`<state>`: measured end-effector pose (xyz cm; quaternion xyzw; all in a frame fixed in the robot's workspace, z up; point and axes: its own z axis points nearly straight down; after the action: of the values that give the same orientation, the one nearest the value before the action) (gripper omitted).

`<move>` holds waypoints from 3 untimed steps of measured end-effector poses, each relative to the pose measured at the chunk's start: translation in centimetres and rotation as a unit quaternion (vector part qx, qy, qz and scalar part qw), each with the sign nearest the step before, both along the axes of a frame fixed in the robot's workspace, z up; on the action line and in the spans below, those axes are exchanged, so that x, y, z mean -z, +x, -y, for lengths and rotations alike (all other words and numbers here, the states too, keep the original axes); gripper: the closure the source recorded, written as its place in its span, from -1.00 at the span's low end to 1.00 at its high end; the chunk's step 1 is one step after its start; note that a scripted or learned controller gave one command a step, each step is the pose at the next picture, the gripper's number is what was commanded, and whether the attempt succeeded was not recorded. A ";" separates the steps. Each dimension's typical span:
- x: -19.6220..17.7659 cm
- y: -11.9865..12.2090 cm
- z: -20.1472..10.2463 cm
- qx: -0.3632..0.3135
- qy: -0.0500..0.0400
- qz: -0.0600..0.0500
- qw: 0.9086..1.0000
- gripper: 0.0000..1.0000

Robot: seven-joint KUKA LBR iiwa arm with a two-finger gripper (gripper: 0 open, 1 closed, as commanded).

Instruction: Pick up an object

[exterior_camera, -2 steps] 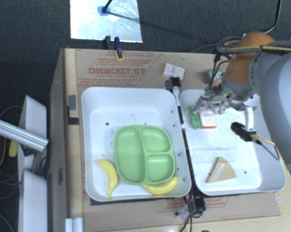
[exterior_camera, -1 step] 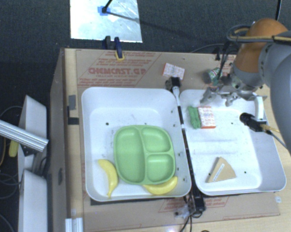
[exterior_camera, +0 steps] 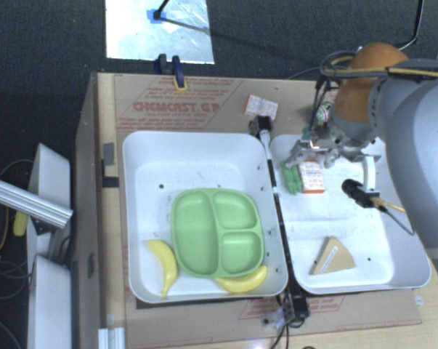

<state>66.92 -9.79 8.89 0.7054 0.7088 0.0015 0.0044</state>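
Box [exterior_camera: 312, 177], white and orange, lies at the far left of the right bin [exterior_camera: 393, 267], with a green item [exterior_camera: 291, 179] touching its left side. End effector [exterior_camera: 314, 153] hangs low over their far ends. Its opening cannot be told, and nothing is seen held. Judged step: approach to grasp. Next move calls for a descent centred on one item, clear of the bin wall. Wedge [exterior_camera: 333, 257] lies well apart.
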 end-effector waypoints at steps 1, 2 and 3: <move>0.0 -1.1 -1.0 0.000 0.000 0.002 1.000 -1.00; -0.1 -1.7 0.5 0.001 0.002 0.002 1.000 -1.00; -2.6 0.0 1.9 0.001 0.002 -0.002 1.000 -1.00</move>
<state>66.95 -11.73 11.46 0.7059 0.7083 0.0012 0.0018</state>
